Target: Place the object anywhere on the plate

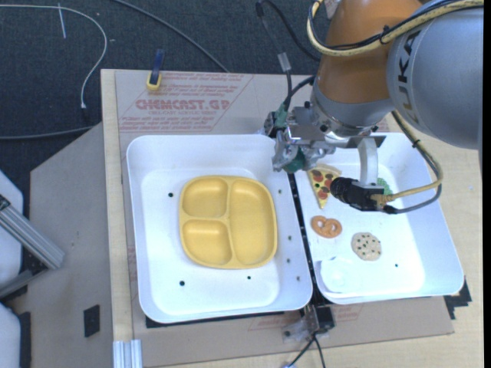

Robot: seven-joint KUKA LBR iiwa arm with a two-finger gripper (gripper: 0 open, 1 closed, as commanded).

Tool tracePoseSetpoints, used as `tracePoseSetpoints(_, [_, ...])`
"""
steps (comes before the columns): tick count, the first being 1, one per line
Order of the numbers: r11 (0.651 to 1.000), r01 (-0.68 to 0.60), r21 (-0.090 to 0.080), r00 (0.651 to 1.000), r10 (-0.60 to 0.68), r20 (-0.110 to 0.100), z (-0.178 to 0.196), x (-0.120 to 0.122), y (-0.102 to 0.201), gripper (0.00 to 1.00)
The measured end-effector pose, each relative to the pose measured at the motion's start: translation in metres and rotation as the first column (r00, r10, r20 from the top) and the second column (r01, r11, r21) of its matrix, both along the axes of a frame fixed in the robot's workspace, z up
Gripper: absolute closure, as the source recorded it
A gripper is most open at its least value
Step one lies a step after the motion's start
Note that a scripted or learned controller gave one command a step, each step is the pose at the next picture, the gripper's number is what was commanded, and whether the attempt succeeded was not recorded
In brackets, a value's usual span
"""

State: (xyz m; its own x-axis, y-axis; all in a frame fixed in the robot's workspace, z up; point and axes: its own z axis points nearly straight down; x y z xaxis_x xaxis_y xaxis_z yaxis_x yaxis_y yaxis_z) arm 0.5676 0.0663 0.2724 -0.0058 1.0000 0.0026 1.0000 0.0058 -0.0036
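A yellow plate [229, 221] with three compartments lies in the left white bin [153, 167]. In the right bin [430, 228] lie a toy pizza slice [322, 184], a pretzel [327, 226] and a chocolate-chip cookie [367, 245]. A green item [383, 184] peeks out behind the arm's hardware. My gripper [292, 157] hangs over the rims where the two bins meet, just up and left of the pizza slice and beyond the plate's far right corner. Nothing can be seen held in it.
The big grey and orange arm [376, 44] covers the far part of the right bin. A blue-and-yellow clip [156, 77] lies on the cardboard sheet behind the left bin. Cables run across the dark floor at the far left.
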Motion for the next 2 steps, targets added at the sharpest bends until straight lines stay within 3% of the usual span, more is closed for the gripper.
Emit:
tracePoseSetpoints(1, [1.0, 0.002, -0.001, 1.0, -0.002, 0.0, -0.0071, -0.0134, 0.0419, 1.0])
tracePoseSetpoints(2, [1.0, 0.005, -0.002, 1.0, -0.005, 0.001, -0.0069, -0.0129, 0.0399, 0.0])
